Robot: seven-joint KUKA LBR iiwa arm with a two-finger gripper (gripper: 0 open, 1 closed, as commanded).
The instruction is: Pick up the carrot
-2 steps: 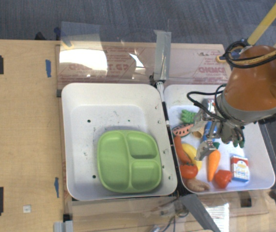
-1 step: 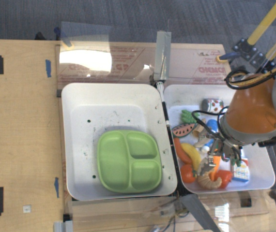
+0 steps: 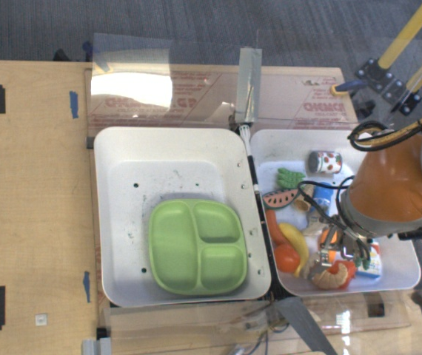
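The grey arm with the orange band reaches into the right-hand shallow white bin and hangs low over its near end, evidently positioned for a descent onto the clutter below. The hand sits among wires and small parts; whether it is released or clenched cannot be told.

The carrot, a slim orange tapered piece, lies against the bin's left wall, just beside the yellow toy banana and above the round red-orange tomato. Only a short length of it is visible, and its tip cannot be made out.

A red watermelon slice lies near its upper end. The hand appears offset to the right of the carrot, so a shift leftward seems necessary. The left-hand white bin holds a green compartment plate.
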